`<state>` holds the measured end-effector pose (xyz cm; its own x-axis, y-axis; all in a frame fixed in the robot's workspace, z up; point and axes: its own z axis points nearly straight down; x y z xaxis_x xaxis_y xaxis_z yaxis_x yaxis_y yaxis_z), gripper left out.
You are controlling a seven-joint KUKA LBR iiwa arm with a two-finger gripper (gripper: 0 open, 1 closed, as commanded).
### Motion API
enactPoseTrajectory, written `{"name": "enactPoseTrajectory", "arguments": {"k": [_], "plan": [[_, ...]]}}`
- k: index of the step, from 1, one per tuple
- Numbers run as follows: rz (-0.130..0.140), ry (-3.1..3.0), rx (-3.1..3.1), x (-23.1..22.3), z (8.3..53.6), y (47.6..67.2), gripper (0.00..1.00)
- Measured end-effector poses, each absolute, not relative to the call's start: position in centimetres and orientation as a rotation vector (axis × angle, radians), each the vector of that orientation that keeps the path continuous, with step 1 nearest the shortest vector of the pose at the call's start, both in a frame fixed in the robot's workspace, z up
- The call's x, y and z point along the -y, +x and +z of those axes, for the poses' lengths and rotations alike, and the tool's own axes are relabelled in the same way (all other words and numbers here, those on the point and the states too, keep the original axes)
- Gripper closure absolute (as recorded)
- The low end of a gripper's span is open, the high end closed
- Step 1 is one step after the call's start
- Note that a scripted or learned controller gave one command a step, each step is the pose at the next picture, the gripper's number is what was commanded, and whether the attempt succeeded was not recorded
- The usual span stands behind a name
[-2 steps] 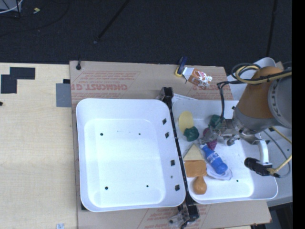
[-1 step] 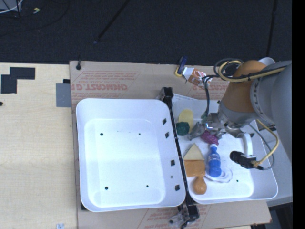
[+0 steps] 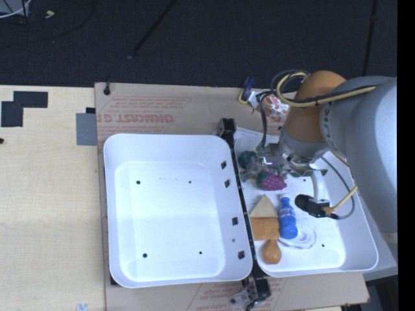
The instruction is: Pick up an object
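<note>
Even, fairly bright light is falling from overhead, washing the left bin point(image 3: 168, 206) to a near-uniform white with a soft sheen along its rim. The dark floor point(image 3: 194, 31) behind the bench is staying almost black, swallowing detail. Shadows are lying faint and short beneath the arm point(image 3: 350, 128). The whole view is looking slightly soft and grainy, so the small items in the right bin point(image 3: 350, 251) are blurring together, and the printing on the cardboard point(image 3: 142, 112) is reading poorly.

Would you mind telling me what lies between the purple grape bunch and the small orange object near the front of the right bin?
In the camera view, between the purple grape bunch and the orange object lie a tan wedge, an orange-brown block, and beside them a blue bottle.
</note>
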<state>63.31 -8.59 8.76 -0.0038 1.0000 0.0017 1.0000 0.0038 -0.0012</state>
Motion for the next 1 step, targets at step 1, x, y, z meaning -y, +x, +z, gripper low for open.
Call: {"name": "enactPoseTrajectory", "arguments": {"k": [1], "plan": [[0.002, -2.219, 2.219, 8.83, 9.81, 63.23, 1.0]]}}
